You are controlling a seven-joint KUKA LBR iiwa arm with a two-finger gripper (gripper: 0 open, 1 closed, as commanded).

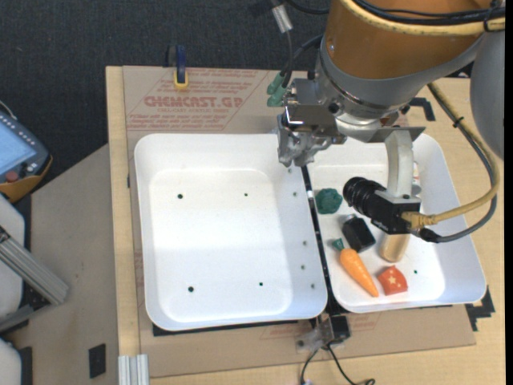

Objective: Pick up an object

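the gripper (298,152), fingers possibly narrow though i cannot tell, hangs at eleven o'clock of the carrot (359,270), whose long axis runs ten-to-four.

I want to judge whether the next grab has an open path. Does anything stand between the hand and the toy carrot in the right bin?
Yes. The hand hangs at the far end of the divider; a green lump and a black block lie along the line to the carrot.

Grey and orange robot arm's gripper (295,152) hovering at the seam between two white bins; carrot (358,270), strawberry (392,280) and green piece (327,200) lying in right bin (449,215)
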